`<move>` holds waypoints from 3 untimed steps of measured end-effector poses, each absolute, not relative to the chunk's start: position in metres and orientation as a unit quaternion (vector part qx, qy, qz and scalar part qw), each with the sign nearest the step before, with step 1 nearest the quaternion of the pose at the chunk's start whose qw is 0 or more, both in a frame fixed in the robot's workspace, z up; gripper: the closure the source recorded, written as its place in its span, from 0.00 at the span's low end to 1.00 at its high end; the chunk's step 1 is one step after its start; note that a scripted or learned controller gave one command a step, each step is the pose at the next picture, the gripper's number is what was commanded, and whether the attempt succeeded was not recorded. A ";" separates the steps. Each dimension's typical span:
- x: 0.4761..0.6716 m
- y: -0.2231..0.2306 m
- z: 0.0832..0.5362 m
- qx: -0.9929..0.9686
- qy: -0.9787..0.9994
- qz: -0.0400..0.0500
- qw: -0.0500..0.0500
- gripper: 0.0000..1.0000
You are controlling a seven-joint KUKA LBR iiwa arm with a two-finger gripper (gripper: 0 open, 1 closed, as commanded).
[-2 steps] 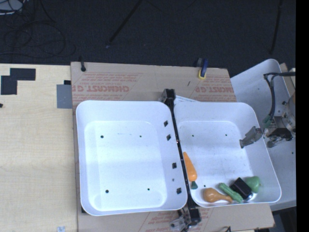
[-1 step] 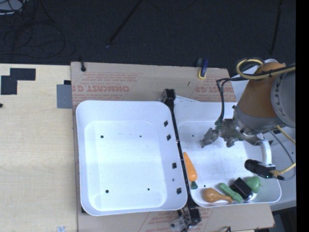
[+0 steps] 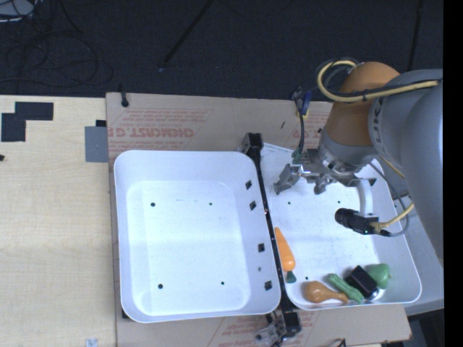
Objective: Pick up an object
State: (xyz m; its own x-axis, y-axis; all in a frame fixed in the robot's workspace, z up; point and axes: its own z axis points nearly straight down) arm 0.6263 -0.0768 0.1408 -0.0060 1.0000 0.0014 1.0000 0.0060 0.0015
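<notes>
My gripper (image 3: 303, 181) hangs over the far end of the right bin (image 3: 322, 248), fingers spread open with nothing between them. An orange carrot (image 3: 284, 249) lies along the bin's left wall, well nearer the front than the gripper. In the front corner sit an orange gourd-shaped toy (image 3: 322, 292), a long green piece (image 3: 346, 286), a black block (image 3: 361, 280) and a green rounded toy (image 3: 378, 272), packed close together.
The left bin (image 3: 188, 237) stands beside the right one, with a black divider (image 3: 265, 215) between them. A black connector on a cable (image 3: 354, 220) hangs from the arm over the right bin. Cardboard lies under both bins.
</notes>
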 end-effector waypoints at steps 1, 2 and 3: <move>0.623 -0.080 0.150 0.706 0.708 -0.001 -0.002 1.00; 0.558 -0.033 0.204 0.706 0.708 -0.001 -0.003 1.00; 0.564 0.023 0.186 0.705 0.709 -0.002 -0.003 1.00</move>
